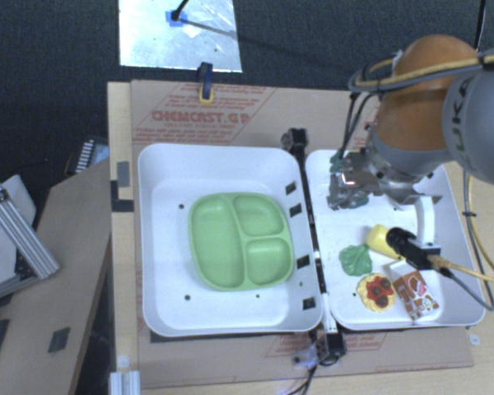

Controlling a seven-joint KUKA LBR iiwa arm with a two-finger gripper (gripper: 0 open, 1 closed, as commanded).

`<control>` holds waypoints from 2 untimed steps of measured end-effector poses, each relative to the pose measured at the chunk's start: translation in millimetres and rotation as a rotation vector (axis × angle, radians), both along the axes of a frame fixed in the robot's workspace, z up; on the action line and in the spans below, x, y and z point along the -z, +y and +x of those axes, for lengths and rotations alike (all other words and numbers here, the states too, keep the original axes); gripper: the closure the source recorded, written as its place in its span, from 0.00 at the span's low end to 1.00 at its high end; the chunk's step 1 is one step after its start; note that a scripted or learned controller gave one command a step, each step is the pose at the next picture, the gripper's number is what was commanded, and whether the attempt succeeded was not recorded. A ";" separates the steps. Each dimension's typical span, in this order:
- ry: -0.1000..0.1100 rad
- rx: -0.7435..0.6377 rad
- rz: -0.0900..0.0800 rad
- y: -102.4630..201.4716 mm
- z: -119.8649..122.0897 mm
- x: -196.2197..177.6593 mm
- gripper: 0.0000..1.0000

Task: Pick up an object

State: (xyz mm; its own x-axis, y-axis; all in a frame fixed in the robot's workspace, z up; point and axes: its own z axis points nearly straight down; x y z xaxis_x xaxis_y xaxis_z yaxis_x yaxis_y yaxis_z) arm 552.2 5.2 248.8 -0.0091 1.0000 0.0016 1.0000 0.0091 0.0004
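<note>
Objects for picking number five across two white bins on a sheet of printed cardboard (214,115). One green plate (239,241) with three compartments lies flat in the middle of the left bin (160,220), with nothing on it or beside it. A row of black clips (295,212) runs along the seam where the bins meet.

Four small items sit in the near half of the right bin (333,229). They are one green leaf-shaped piece (356,259), one yellow piece (379,238) just beyond it, one round yellow-and-red piece (376,292) nearest the camera, and one brown-and-red packet (417,295) touching the round piece's right side.

The gripper (346,189) hangs over the far left part of the right bin, apart from all four items, with the yellow piece nearest. Whether it is open or closed cannot be told from this angle, and nothing is seen in its grasp. The grey and orange arm (428,97) covers the bin's far right corner.
</note>
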 end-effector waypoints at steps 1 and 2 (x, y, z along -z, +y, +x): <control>0.001 0.000 0.000 46.8 -3.5 15.1 1.00; 0.000 -0.001 0.000 104.4 -0.5 29.8 1.00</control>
State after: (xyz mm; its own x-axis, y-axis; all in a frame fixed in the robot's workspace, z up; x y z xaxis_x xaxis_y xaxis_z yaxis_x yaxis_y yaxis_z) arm 551.7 109.6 219.0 -0.0100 0.9999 0.0019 0.9999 0.0100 0.0002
